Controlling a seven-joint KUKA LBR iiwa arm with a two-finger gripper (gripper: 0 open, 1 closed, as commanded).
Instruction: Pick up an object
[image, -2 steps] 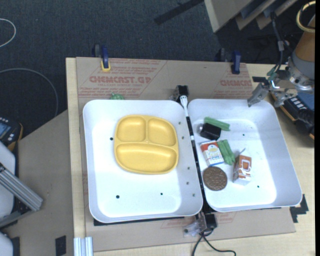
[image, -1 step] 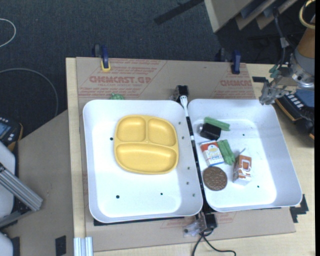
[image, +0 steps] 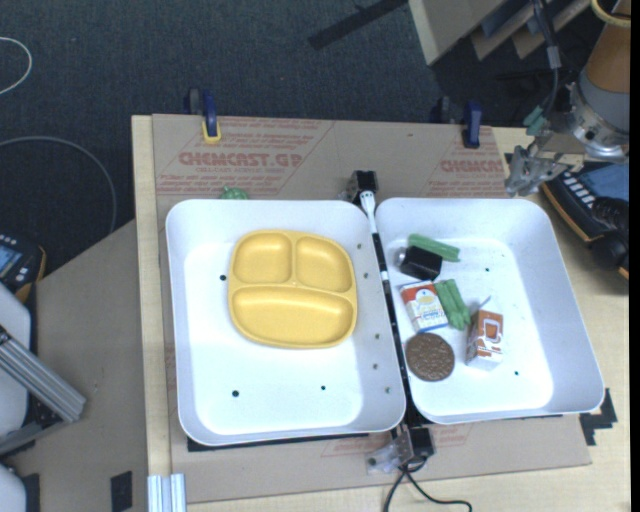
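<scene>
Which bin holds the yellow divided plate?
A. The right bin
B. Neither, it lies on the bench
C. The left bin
C: the yellow divided plate lies alone in the left bin, while the right bin holds the small items.

One fixed camera looks down at a slant on both white bins (image: 190, 300) from above the bench.

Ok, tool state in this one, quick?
Tool: above the right white bin's far corner, nothing seen in it; open or closed cannot be told.
</scene>
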